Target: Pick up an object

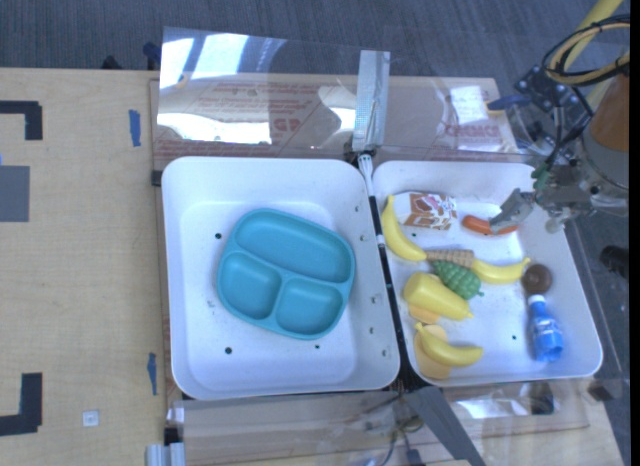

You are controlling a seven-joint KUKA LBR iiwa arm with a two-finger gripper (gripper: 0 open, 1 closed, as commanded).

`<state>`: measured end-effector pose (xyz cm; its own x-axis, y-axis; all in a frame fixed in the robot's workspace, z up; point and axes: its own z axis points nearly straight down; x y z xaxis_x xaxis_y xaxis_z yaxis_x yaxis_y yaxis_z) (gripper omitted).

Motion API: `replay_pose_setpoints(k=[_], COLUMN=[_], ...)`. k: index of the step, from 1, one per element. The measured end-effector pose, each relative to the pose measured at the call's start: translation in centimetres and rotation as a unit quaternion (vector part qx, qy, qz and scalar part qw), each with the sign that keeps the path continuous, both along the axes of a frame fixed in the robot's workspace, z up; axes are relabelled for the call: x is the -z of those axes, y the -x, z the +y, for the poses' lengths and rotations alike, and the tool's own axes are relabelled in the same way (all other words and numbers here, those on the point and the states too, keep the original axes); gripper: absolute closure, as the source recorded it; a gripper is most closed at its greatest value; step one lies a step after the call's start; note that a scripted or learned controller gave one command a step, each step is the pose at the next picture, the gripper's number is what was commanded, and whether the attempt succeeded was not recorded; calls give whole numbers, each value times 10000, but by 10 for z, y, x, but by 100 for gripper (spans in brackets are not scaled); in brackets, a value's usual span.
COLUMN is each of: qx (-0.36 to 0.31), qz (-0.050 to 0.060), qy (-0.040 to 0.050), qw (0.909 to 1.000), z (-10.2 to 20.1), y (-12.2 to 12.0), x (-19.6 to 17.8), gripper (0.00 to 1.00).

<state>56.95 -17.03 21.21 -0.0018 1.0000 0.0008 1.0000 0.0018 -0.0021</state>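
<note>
Grey carpet is running across the top of the frame, and below it the pale wooden bench (80, 254) is carrying two shallow white bins side by side. Sitting in the left bin (190, 194) at centre frame is a blue divided plate (286, 272). The right bin (585, 344) is holding the candidates for picking: a curved banana (399, 237) along its left wall, a red and white packet (430, 211) near the top, a small orange carrot (477, 223) just right of the packet, a green cone-shaped toy (456, 277), a yellow pepper (434, 299), a second banana (447, 352) near the bottom, a thin yellow piece (500, 272), a brown ball (537, 277) and a blue bottle (544, 331) at the lower right. Coming in from the right edge, the tool (512, 210) is hanging over the upper right part of that bin, just beside the carrot; whether its fingers are apart or together I cannot tell, and nothing is visibly sitting between them. Judging from this, the pick is not yet done: every object is lying in the bin, and closing on one and lifting it are both left.
</note>
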Motion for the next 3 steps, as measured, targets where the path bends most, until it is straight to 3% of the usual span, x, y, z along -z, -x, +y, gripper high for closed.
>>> replay_pose_setpoints(k=[1,2,3], qx=[790,711,722], qz=[-44,-28,-62], qy=[10,4,12], qw=[9969,9975,9974], z=[48,53,52], y=[-37,29,27], x=[123,125,113], gripper=[0,0,100])
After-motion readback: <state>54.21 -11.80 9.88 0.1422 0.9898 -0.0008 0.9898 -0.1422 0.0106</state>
